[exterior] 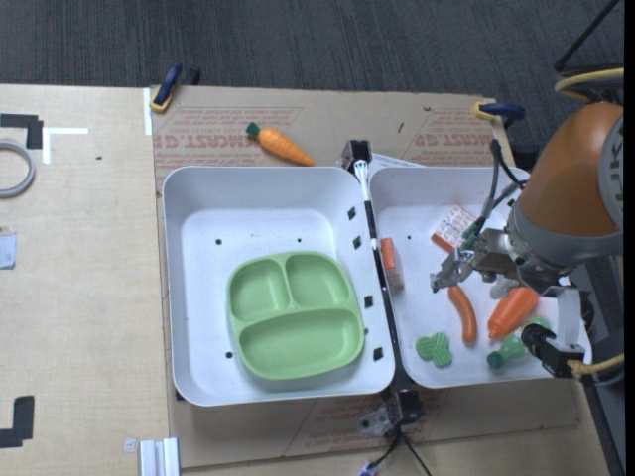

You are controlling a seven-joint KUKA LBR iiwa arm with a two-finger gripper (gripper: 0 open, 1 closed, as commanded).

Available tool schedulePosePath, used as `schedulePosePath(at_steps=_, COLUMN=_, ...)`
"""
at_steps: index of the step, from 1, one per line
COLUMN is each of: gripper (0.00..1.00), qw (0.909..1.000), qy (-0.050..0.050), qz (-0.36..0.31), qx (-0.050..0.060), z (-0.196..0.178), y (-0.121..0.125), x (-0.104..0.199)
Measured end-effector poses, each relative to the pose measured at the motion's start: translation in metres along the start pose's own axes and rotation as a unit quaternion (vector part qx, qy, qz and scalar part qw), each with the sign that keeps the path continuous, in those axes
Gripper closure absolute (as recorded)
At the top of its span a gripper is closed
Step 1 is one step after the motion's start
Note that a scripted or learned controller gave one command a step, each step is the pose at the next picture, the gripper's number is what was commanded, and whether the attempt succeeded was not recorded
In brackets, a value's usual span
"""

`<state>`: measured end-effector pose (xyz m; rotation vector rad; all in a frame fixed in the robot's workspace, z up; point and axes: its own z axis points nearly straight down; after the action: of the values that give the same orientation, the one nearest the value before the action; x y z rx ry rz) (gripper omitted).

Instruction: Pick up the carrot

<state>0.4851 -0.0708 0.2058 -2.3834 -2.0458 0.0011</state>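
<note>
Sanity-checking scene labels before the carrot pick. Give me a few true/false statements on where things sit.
1. The green divided plate lies in the left bin. True.
2. A carrot lies on the cardboard beyond the bins. True.
3. The right bin holds no carrot. False: another carrot lies there, near the gripper.
4. The sausage sits on the green plate. False: it lies in the right bin.

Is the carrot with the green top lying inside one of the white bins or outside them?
Outside. The carrot lies on the cardboard sheet behind the left bin, beyond its far rim and apart from it.
</note>
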Motion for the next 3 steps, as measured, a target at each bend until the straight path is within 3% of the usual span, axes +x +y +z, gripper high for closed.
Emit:
schedulePosePath(at_steps=1, gripper=0.00, qw=0.9993, qy=0.000, qz=0.038, qx=0.000, z=0.014, y=0.006, x=0.088)
schedulePosePath(at_steps=2, gripper=0.00, qw=0.9983, qy=-0.001, qz=-0.059, qx=0.000, z=0.014, y=0.110, x=0.096)
schedulePosePath(at_steps=3, gripper=0.00, qw=0.9999, qy=-0.001, qz=-0.012, qx=0.000, z=-0.044, y=0.029, x=0.076)
